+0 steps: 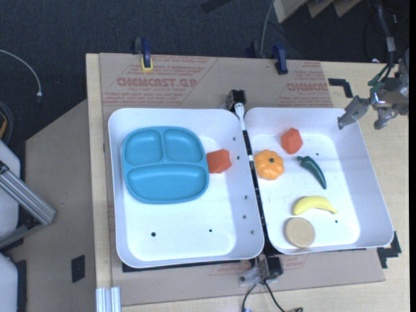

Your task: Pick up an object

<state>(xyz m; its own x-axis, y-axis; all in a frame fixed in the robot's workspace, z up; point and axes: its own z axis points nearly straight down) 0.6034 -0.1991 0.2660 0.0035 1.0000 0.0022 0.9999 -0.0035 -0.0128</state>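
Claw [366,114] spread, empty — above right bin [364,174] far corner.

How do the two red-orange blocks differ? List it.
The red-orange block in the left bin lies beside the blue divided plate; the red-orange block in the right bin lies above the orange pumpkin. The left one looks slightly larger and more orange; the right one looks redder. Both are small, blocky, and lie apart from the tool.
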